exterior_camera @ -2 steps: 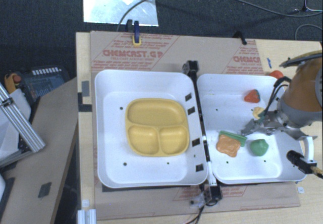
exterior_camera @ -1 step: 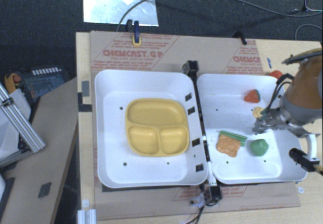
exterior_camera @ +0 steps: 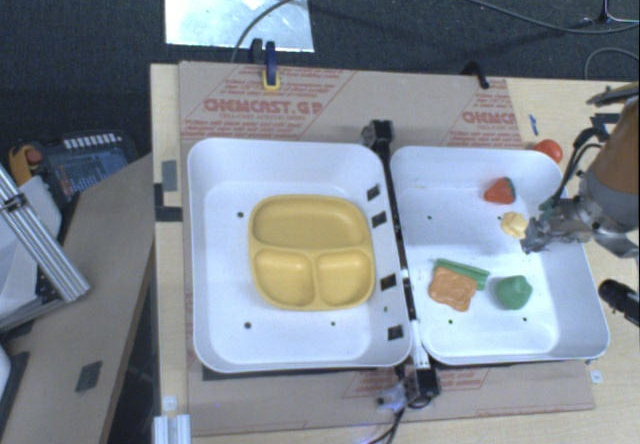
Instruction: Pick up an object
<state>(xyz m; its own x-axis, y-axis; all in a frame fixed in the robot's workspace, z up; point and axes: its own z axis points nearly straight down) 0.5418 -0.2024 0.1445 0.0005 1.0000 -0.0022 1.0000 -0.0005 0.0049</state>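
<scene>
The right bin [exterior_camera: 440, 337] holds several small toys: a red-orange piece [exterior_camera: 500, 192] at the back, a pale cream piece [exterior_camera: 513, 224], a green strip [exterior_camera: 462, 271], an orange waffle-like piece [exterior_camera: 452, 289] and a green lump [exterior_camera: 513, 292]. My gripper [exterior_camera: 535, 237] reaches in from the right edge and hangs low just right of the cream piece, above the green lump. Nothing shows between its tips.
The left bin [exterior_camera: 215, 322] bears a yellow divided plate [exterior_camera: 305, 250]. A black hinge strip [exterior_camera: 392, 252] runs between the bins. A red ball [exterior_camera: 548, 148] lies outside the right bin's far corner. Cables cross the dark floor behind the bench.
</scene>
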